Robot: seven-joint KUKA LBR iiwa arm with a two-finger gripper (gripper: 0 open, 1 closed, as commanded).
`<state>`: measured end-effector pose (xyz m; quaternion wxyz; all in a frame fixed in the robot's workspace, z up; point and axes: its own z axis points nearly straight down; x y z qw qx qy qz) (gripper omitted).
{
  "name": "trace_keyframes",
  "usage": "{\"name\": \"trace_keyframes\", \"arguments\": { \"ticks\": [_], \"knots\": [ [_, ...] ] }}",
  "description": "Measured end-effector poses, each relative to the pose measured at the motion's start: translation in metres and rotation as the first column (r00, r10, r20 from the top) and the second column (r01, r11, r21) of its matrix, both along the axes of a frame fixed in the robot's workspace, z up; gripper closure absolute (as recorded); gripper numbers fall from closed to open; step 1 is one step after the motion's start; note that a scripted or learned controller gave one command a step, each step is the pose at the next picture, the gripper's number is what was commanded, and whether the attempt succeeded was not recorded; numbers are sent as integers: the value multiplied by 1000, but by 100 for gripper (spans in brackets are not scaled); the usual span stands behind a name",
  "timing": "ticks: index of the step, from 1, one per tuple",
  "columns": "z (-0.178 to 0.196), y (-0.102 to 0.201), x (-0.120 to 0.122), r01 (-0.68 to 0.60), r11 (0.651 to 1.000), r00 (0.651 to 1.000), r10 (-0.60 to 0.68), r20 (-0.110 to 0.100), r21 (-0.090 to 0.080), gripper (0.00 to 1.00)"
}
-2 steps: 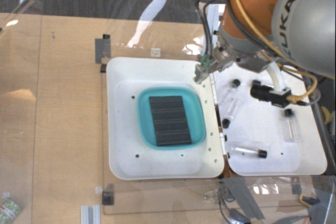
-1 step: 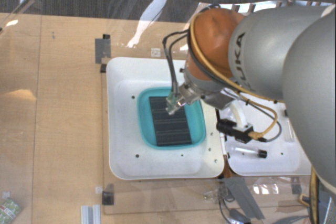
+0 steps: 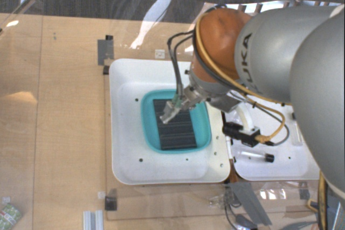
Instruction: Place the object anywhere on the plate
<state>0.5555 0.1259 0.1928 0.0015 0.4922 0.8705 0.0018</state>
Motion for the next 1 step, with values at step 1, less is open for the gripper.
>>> {"name": "trace_keyframes", "arguments": {
  "ticks": [1],
  "knots": [
    [-7, -59, 41, -234, 972, 972, 234, 3, -2, 0]
  ]
}}
